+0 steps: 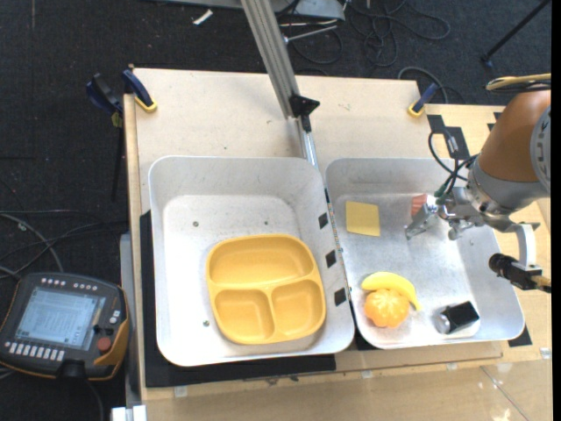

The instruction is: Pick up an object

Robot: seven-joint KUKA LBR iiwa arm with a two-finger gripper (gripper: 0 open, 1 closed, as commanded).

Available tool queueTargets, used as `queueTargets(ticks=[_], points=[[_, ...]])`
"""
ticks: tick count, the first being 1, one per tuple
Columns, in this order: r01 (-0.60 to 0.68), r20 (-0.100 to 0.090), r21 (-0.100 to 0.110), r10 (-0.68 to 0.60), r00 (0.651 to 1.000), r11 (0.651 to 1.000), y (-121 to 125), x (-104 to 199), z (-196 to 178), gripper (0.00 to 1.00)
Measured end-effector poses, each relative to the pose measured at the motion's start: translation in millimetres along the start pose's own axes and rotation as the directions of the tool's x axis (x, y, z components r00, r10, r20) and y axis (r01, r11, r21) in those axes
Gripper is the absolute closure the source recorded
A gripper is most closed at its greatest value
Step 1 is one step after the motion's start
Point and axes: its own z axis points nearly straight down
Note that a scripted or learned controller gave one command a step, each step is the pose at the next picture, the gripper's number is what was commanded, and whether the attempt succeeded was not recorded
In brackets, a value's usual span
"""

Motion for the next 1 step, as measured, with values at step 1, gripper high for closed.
queueTargets(ticks=[1], points=[[0.001, 0.002, -0.006, -0.001, 1.000, 1.000, 1.5, -0.4, -13.5, 1.00]])
